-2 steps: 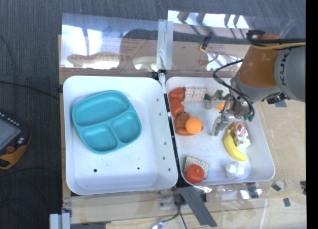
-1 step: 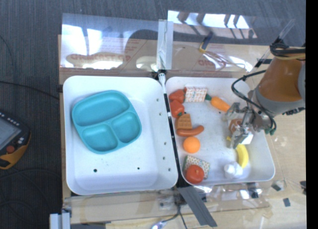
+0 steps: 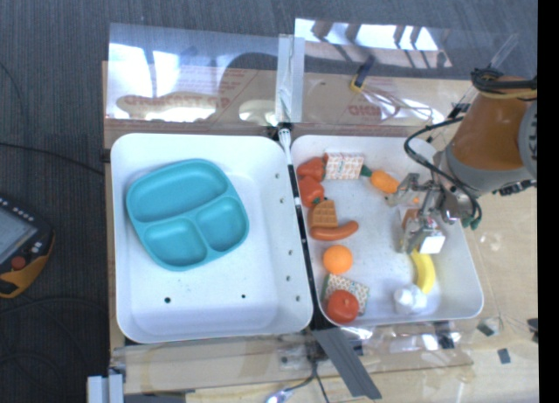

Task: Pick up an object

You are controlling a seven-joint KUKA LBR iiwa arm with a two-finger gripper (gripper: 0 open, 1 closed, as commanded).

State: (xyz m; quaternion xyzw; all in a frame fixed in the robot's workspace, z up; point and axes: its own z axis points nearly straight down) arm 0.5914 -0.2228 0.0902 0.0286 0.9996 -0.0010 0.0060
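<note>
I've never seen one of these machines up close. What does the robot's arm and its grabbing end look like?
The arm is a thick rounded body, grey with a broad orange band above the wrist. Black cables loop around its side. The gripper below is a small cluster of grey and silver metal parts, much thinner than the arm.

Item count, both bins

2 white bins: left bin [image 3: 262,305] holds 1 blue divided plate [image 3: 186,212] with 3 compartments; right bin [image 3: 467,301] holds the loose food. In it: 1 banana [image 3: 424,272], 1 orange [image 3: 337,260], 1 small carrot [image 3: 383,182], 1 sausage [image 3: 334,231], 1 red tomato-like piece [image 3: 342,306], 2 red pieces at the divider edge [image 3: 310,179], 2 patterned wrapped blocks [image 3: 344,166] and [image 3: 349,286], 1 brown waffle-like piece [image 3: 324,214], 1 whitish lump [image 3: 407,298] of unclear kind. 1 arm, 1 gripper [image 3: 417,237].
</note>
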